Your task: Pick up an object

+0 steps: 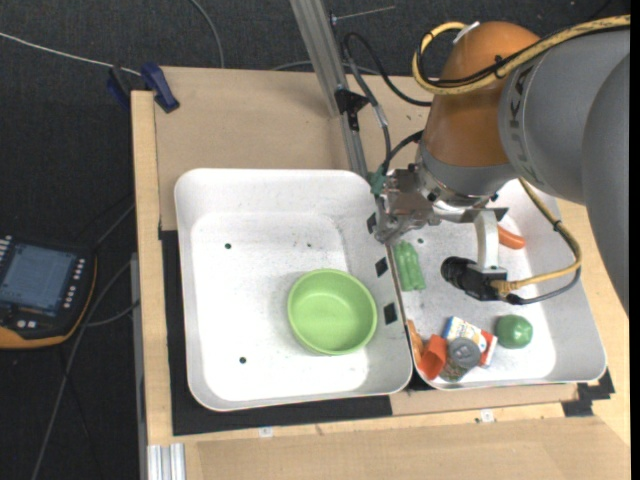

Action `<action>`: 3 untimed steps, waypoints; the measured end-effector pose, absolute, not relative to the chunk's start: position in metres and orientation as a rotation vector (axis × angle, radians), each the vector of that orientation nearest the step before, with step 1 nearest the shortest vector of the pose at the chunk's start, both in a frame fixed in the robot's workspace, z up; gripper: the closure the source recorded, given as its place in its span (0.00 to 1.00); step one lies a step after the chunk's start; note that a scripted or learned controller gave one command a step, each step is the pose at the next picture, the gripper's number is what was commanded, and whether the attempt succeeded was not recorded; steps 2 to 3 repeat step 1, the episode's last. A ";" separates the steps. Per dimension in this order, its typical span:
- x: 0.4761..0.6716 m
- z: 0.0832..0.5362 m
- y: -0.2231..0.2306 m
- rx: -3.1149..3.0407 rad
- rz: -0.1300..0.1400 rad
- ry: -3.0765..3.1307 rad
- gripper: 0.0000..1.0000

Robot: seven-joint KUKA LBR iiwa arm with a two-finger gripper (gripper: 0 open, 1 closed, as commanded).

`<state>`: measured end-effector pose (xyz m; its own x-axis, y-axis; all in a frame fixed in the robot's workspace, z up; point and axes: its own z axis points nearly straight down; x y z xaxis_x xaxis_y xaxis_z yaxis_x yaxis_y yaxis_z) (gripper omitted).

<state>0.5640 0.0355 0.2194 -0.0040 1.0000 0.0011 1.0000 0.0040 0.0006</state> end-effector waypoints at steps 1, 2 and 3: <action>0.562 0.230 0.080 -2.216 -0.003 -2.226 1.00; 0.562 0.230 0.080 -2.216 -0.003 -2.226 1.00; 0.562 0.230 0.080 -2.216 -0.003 -2.226 1.00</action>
